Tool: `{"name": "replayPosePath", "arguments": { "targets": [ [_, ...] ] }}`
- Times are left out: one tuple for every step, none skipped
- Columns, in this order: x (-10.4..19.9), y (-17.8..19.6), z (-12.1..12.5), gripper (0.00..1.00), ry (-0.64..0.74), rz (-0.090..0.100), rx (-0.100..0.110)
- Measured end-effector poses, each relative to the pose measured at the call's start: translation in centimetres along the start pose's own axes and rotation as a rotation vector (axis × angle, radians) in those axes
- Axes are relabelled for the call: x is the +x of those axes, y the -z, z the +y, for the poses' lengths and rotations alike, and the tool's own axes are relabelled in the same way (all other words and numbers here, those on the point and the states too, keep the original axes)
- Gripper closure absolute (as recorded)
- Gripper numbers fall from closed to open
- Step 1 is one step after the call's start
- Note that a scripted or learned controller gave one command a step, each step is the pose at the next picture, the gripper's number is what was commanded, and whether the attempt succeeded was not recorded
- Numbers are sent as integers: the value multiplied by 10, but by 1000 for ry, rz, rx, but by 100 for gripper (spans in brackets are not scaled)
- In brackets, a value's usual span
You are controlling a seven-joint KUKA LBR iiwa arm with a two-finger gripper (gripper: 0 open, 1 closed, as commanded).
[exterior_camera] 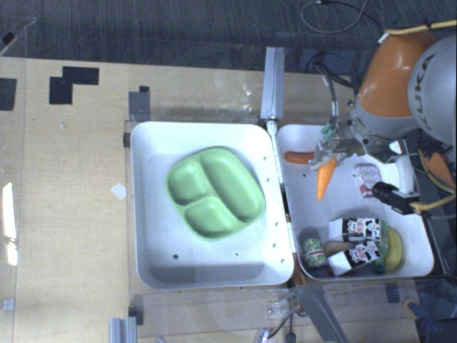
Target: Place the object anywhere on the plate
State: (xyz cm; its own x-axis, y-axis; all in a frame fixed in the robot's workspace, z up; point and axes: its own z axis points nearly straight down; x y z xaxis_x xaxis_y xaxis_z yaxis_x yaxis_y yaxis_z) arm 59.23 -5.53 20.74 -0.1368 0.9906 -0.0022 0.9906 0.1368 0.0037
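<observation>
Desk (pixel 71 191) is light wood, carrying two shallow white bins side by side. Left bin (pixel 153 263) holds the green plate (pixel 216 191), three compartments, sitting roughly centre, nothing on it. Right bin (pixel 421 259) holds the clutter.

Arm (pixel 407 70) reaches in from the right, orange band and grey body over the far right corner of the right bin. The hand (pixel 330 148) hangs low at that bin's upper-left area, right on top of the carrot (pixel 324 179). The carrot's thick end is up at the hand, its tip pointing toward the near side. It looks tucked between the fingers, but I can't tell how far they are apart or whether they actually grip it (too small and cluttered at that spot).

Smaller stuff: an orange-red sausage-like item (pixel 297 158) just left of the hand, a black-and-white carton (pixel 355 229), a banana (pixel 393 250) at the right wall, a small green can (pixel 313 249) bottom left, and a small printed packet (pixel 366 175) near the arm.

Step in hand, by my read: the pick, carrot as target, placement not yet done. The next move calls for a confirmed grip, a lift clear of the divider between the bins, then travel left and a release over any plate compartment
</observation>
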Motion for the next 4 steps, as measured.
{"name": "replayPosePath", "arguments": {
  "targets": [
    [99,-22,-15,100,51,3,0],
    [153,-15,-7,100,56,3,0],
    [153,-14,-7,0,56,3,0],
    [163,43,-11,0,220,2,-5]
  ]
}}
